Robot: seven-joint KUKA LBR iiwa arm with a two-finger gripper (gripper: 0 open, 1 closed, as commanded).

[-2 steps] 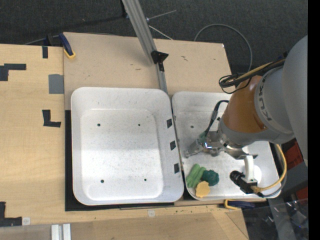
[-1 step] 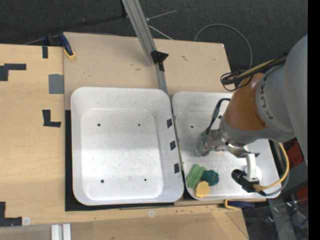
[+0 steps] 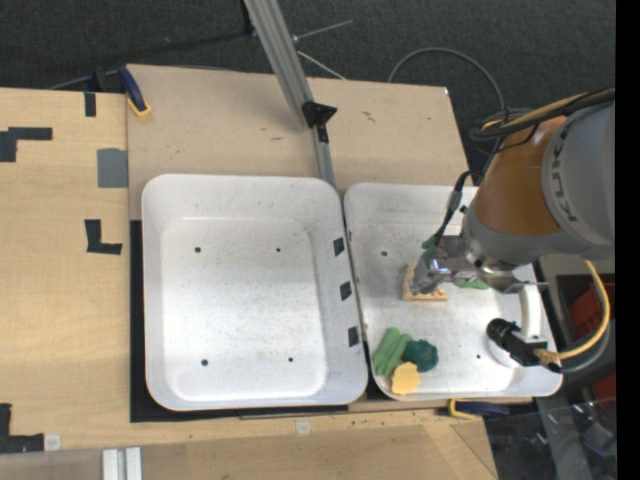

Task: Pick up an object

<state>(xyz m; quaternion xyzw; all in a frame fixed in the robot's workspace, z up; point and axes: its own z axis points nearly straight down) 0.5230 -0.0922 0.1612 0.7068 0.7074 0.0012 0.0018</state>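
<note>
Though several small things lie in the right bin [image 3: 390, 213], the one under the arm is a small tan block [image 3: 424, 290] with a flat top, sitting near the middle of that bin, well apart from the cluster at the near edge. By its look it is wood or a similar hard material: light, stiff, unlikely to crush or deform, and with flat sides that should give the pads a fair purchase. The best hold would probably be across two opposite side faces, low enough that the block does not tip or squirt out as the pinch closes.

The hand [image 3: 436, 269] is down on or just above the block, its dark tip overlapping the block's far right part. How wide it stands, and whether the block is actually between its tips, I cannot tell from this slant; the wrist hides the gap.

At the near edge of the same bin lie a green ridged piece [image 3: 392, 349], a darker green lump [image 3: 423, 354] touching it, and a yellow piece [image 3: 405, 378] just beside both. They look soft or rubbery, likely more awkward to pinch.
</note>
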